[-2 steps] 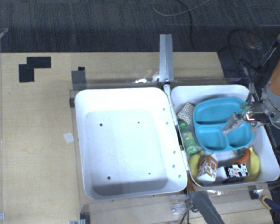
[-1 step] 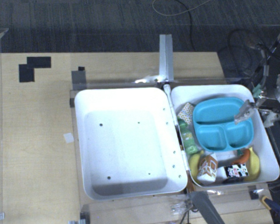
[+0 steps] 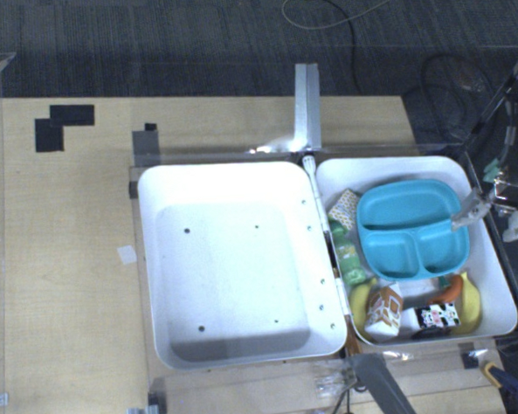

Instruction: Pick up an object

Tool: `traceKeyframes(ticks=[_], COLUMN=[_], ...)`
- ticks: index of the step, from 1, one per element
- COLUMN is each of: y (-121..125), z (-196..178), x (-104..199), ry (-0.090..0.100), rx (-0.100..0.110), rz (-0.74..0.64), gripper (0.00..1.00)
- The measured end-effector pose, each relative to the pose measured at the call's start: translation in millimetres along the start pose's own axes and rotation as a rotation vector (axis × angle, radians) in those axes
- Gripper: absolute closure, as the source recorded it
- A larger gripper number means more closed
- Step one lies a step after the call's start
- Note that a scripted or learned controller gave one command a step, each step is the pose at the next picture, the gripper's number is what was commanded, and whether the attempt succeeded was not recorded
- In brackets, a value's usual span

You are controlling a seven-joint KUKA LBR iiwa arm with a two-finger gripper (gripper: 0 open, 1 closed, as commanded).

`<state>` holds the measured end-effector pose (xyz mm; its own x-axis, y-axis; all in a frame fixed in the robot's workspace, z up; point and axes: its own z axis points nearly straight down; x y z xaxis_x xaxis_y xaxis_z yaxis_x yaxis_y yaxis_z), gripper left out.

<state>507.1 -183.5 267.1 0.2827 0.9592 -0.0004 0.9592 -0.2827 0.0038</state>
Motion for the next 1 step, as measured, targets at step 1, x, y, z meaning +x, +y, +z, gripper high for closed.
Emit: traceKeyframes(ticks=[1], y=[57.9], z=[-17.6], x=[6.0], ry=[0.0], rx=[-0.003], rz=[-0.292], gripper=[0.0])
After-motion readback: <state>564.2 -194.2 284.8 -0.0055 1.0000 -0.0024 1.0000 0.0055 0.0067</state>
